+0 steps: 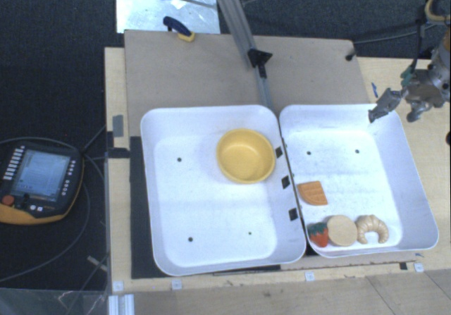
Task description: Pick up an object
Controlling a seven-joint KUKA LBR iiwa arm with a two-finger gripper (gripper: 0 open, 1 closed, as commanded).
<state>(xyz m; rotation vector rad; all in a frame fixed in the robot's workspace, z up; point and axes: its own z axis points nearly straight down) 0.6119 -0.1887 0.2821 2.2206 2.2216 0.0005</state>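
The right bin [394, 137] holds an orange wedge-shaped piece [313, 192], a round tan biscuit [342, 230], a croissant [373, 227] and a small red and green item [319, 235], all near its front. A yellow bowl [245, 155] sits at the back of the left bin [169, 187]. My gripper [399, 109] hangs above the right bin's far right corner, open, its two fingers spread apart with nothing between them. It is well away from the food items.
A slanted metal pole [236, 14] runs from the top of the view down to the gap between the bins. A teach pendant [35, 180] lies on the floor at left. A blue and yellow clamp [177, 27] sits at the board's far edge.
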